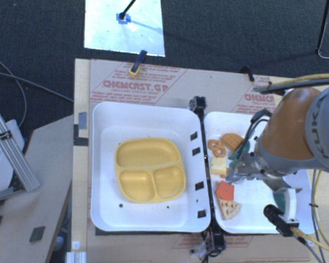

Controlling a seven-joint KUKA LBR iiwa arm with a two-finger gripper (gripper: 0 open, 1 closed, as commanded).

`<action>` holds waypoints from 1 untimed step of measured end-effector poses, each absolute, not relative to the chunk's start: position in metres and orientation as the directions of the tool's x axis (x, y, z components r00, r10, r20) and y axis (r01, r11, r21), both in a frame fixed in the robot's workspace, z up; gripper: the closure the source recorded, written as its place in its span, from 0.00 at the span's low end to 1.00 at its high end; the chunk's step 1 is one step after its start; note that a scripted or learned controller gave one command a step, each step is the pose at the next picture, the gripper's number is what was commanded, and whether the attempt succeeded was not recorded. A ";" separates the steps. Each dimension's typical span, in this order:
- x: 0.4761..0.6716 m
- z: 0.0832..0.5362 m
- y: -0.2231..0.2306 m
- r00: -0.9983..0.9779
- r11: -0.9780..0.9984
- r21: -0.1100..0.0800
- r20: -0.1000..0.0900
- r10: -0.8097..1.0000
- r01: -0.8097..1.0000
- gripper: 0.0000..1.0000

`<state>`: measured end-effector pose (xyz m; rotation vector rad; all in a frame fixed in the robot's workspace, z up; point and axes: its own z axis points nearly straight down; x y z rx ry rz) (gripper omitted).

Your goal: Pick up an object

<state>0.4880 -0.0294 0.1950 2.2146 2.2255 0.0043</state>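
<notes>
The right bin (247,223) holds several toy foods along its left side. A pretzel (215,148) and a brown bread piece (232,141) lie at the back. A pale yellow block (218,166) sits below them. A red piece (224,190) and a pizza slice (229,208) lie nearer the front. My gripper (234,173) hangs over the left part of this bin, between the yellow block and the red piece. The arm's grey and orange body hides the middle of the bin.
The left bin (107,125) holds a yellow divided plate (149,169). A black clamped divider (204,163) runs between the two bins. Cardboard (172,84) lies under both bins, with a yellow-and-blue tool (137,63) at its back edge.
</notes>
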 end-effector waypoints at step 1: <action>0.488 0.195 -0.029 -0.003 0.003 0.003 0.001 1.000 1.000 0.00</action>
